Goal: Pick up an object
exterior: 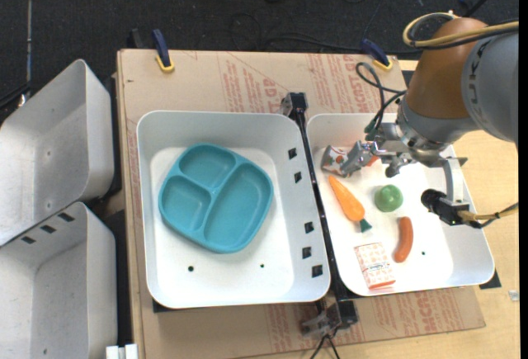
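In the right bin (474, 258) lie an orange carrot (347, 198), a green ball-shaped fruit (388, 198), a reddish sausage (403, 239) and a white packet with red print (373, 259). A small red, white and silver object (334, 157) rests near the bin's back left corner. My gripper (361, 158) hangs low over the back of this bin, right beside that small object on its right. The view does not settle whether they touch. The carrot's upper end lies just below the gripper.
The left bin (165, 266) holds a teal divided plate (216, 196). A black divider with clips (309, 192) runs between the bins. A black cable fitting (441, 206) on the arm hangs over the right bin's right side. Two white tubs (49, 184) stand off the bench at the left.
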Robot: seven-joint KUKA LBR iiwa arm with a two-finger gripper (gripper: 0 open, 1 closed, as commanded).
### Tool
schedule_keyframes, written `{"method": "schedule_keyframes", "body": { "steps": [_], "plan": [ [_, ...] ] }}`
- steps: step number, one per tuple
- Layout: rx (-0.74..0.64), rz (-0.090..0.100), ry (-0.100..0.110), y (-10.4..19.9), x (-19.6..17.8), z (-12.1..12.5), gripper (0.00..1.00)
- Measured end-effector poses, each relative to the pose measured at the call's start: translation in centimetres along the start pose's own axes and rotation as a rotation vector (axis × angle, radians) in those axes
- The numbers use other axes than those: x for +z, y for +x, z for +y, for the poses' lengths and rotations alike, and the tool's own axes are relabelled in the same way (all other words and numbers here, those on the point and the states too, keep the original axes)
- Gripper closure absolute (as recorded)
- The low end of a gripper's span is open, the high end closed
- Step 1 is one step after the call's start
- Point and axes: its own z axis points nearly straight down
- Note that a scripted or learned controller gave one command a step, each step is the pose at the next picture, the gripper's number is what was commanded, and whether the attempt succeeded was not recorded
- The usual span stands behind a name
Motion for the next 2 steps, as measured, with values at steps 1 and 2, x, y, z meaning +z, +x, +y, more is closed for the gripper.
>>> {"method": "schedule_keyframes", "body": {
  "steps": [1,2],
  "plan": [
    [0.005,0.000,0.001,-0.6,5.2,-0.2,0.00],
    [0.005,-0.001,-0.006,-0.6,3.9,0.0,1.00]
  ]
}}
